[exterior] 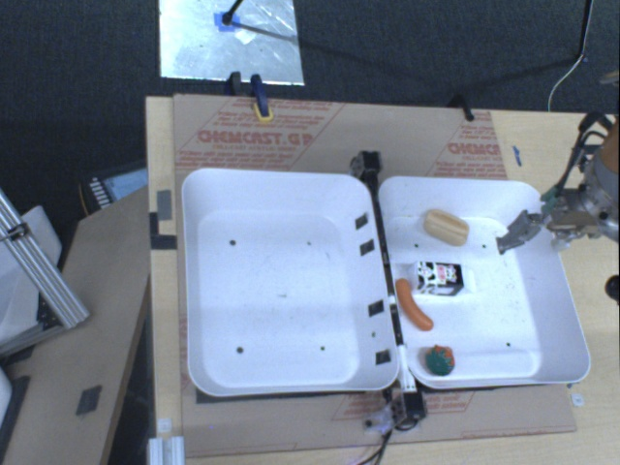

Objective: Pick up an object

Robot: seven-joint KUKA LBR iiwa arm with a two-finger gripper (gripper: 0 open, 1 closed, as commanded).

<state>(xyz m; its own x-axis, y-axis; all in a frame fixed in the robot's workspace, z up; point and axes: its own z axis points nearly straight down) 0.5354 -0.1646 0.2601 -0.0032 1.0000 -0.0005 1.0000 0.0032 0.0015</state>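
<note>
Nearest the lens, at the front edge of the right bin, sits a small green-and-orange toy, rounded and lumpy, close to the front wall near the divider side. Just behind it lies an orange sausage-shaped piece, angled along the left wall of that bin, probably where it rolled to rest against the slope. Beside its upper end, touching or nearly so, is a small black-and-white carton lying flat in mid-bin. Further back, apart from the rest, a tan bread roll lies alone with open floor on all sides, which makes it the easiest candidate by my reading. All four candidate objects are in the right bin; the left bin shows bare white floor with a few dark dots. Both bins rest on a cardboard sheet on the bench, held together along the middle by black clips. The gripper hangs over the right bin's back-right part, reaching in from the right, its dark tip pointing toward the roll but well clear of it. Nothing lies between its tips; whether it is released or clenched I cannot tell at this scale. The pick looks not yet begun: a descent onto one object remains.
</note>
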